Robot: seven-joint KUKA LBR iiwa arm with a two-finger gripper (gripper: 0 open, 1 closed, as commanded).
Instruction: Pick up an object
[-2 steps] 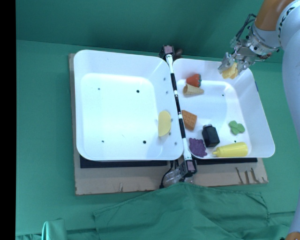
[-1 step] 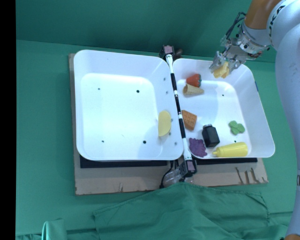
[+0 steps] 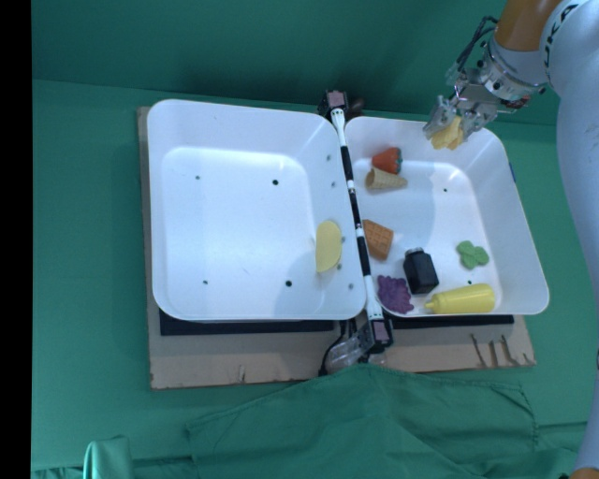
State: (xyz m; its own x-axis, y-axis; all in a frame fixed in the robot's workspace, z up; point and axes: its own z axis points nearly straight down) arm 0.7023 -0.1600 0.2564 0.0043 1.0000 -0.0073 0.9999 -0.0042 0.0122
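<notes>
A: Camera view status? Which step?

B: Lift phase. The two-finger gripper (image 3: 456,124) is clamped on a pale yellow chunky toy piece (image 3: 449,135), held above the far corner of the right white shallow bin (image 3: 524,271).

A: Next move?

B: Likely a carry clear of the bin rim, grip maintained. The grey arm (image 3: 576,122) reaches in from the right, wrist angled down-left.

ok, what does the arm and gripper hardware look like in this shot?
Smooth light-grey arm with rounded links and an orange band just above the wrist. Dark lettering is partly visible on the upper link, too small to read. The wrist ends in a silver-grey metal gripper, blocky, with dark cables looping along its side.
</notes>
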